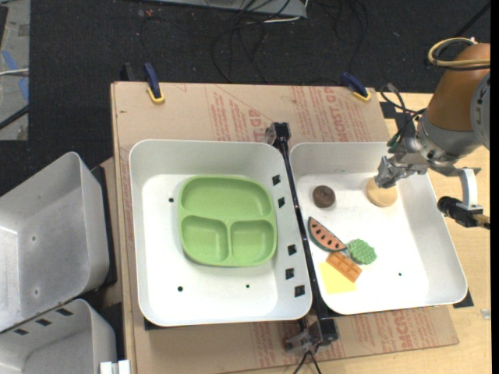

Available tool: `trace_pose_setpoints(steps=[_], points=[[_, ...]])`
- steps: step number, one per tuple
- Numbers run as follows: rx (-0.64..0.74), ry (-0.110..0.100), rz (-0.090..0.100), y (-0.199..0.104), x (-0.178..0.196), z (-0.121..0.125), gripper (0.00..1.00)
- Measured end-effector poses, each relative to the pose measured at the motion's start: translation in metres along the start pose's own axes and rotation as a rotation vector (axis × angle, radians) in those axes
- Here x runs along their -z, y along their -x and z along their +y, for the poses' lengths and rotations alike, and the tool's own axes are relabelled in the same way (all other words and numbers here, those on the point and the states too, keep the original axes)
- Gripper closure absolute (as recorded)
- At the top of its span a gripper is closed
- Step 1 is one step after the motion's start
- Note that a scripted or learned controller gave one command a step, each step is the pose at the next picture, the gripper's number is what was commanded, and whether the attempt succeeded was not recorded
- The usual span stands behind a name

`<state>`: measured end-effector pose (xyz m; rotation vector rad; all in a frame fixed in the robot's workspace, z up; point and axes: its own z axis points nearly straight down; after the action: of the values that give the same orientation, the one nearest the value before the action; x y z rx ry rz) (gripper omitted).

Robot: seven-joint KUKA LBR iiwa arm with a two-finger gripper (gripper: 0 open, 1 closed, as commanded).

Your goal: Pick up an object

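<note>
Tan and rounded, a small bun-shaped toy piece [382, 195] lies near the far right corner of the right white bin [437, 287], directly beneath the gripper [387, 176]. Whether the gripper is open or closed cannot be told from this angle. The piece appears light and rigid, probably smooth plastic, so it may slip; a hold across its widest part seems soundest. Nearby lie a dark brown disc [323, 197], a watermelon-slice toy [325, 235], and a green knobbly piece [362, 251].
</note>
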<state>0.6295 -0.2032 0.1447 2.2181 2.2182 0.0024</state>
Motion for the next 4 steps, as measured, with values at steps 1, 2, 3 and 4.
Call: trace_pose_setpoints(steps=[1, 2, 3, 4], points=[[0.001, 0.005, -0.001, 0.002, 0.064, -0.002, 1.0], [0.003, 0.004, -0.001, 0.002, 0.116, 0.0, 1.0], [0.008, -0.005, 0.004, -0.051, 0.101, 0.001, 1.0], [0.008, -0.006, 0.004, -0.102, 0.09, 0.008, 1.0]])
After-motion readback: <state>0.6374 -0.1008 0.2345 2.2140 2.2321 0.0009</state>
